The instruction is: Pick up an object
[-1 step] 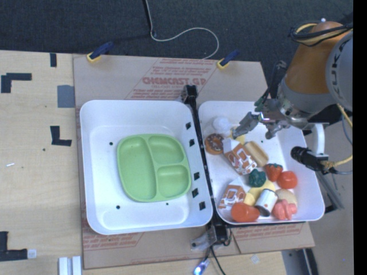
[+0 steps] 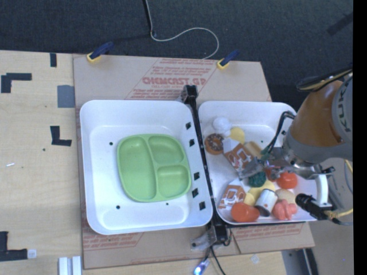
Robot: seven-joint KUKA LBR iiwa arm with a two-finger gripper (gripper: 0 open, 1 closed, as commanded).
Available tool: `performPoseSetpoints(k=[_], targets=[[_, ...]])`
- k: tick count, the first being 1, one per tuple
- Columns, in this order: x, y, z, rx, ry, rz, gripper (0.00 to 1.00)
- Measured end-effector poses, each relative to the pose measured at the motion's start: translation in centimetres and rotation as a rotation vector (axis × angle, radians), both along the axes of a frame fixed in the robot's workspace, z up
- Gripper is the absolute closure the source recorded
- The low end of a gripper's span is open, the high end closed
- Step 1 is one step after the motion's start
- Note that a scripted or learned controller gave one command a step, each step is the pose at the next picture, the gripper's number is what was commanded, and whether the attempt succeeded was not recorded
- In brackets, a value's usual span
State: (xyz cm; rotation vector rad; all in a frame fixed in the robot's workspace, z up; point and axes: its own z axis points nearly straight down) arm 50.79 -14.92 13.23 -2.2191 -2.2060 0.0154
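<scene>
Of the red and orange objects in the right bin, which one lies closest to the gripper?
The round orange-red one, just right of the gripper. The larger red one and the pink one lie farther, along the bin's front wall.

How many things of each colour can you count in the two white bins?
Counts for the cluttered right bin are approximate; some pieces overlap.
Green: 2, the divided plate in the left bin and a dark green piece
Red or orange: 3
Yellow: 2
White: 2
Brown or patterned: 3
Total: about 12
</scene>
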Motion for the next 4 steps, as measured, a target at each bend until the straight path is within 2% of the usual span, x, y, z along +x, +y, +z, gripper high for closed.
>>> performPoseSetpoints(k=[1,2,3,4], targets=[[0.5,0.3,0.5,-0.001,-0.013,0.006,0.00],[-1.8,11.8,5.4,0.003,-0.016,0.018,0.00],[-2.3,16.0,16.3,0.001,-0.025,0.014,0.00],[-2.8,4.4,4.6,-0.006,-0.002,-0.006,0.00]])
